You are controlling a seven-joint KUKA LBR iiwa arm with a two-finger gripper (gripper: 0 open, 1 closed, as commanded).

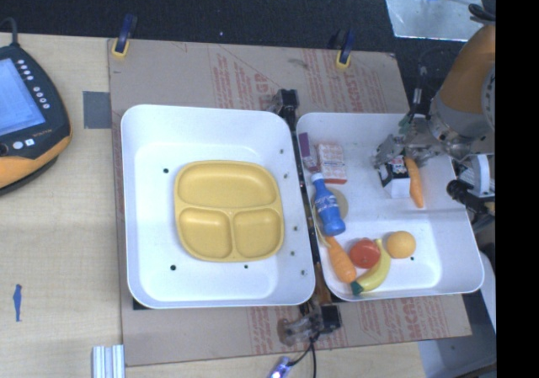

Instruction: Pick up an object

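My gripper (399,155) hangs low over the far right part of the right bin (450,271). Right under it lie a small white and black item (393,178) and a thin orange stick-shaped toy (415,184); whether either is gripped is not clear. Further left in that bin are a pink and white box (331,161) and a blue bottle (328,206). Along the bin's near side sit an orange carrot (340,260), a red tomato (365,252), a yellow banana (376,275) and an orange ball (400,243).
The left bin (143,279) holds a yellow three-compartment plate (229,209). A teach pendant (24,119) lies on the bench at the far left. Clamps (124,34) (343,46) pin the cardboard sheet at the back. The arm's wrist (463,82) stands over the right bin's far right corner.
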